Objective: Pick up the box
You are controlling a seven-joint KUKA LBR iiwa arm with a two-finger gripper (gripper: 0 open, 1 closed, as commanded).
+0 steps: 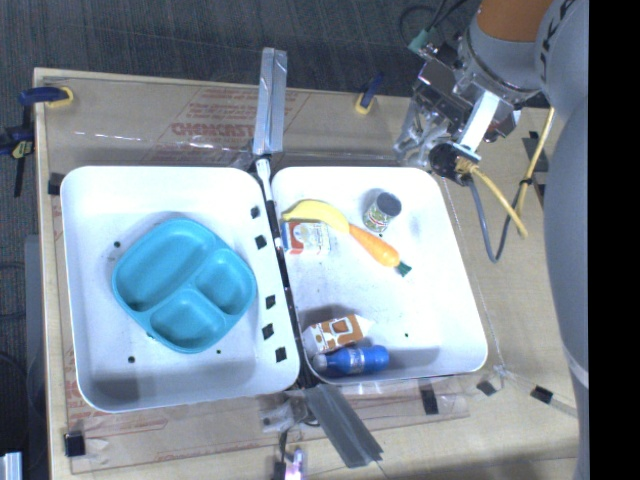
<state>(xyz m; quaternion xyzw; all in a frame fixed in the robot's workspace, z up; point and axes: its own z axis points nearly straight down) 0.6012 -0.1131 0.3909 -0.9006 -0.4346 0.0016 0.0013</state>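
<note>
1. Farthest left, the left bin (90, 368) holds a blue divided tray (183, 284) and nothing the task wants, so the arm has no business there
2. At the divider between the bins (268, 268), a small carton with a red and white label (305, 237) lies in the right bin (455, 298) against its left wall, with a banana (315, 213) resting across its top edge; grasping this one would likely disturb the banana
3. The box (335, 332) I take as the target, brown and white, sits low in the right bin near its front wall, touching a blue bottle (355, 359) just in front of it; which of the two cartons the task means is a judgement, not something shown
4. To do the reach well, I would come down from above on the box's free sides, closing across its short width and away from the bottle, since the front wall and the bottle crowd it
5. A carrot (378, 248) and a small can (381, 209) lie mid-bin, apart from the box, leaving open floor to its right for the approach
6. The gripper (440, 133) hangs above the right bin's far right corner, outside the rim, well apart from the box; whether it is wide or narrow I cannot tell, and nothing appears in it
7. The bins sit on a taped board (210, 118) with clamps at its edges; dark floor (150, 18) surrounds it
</note>
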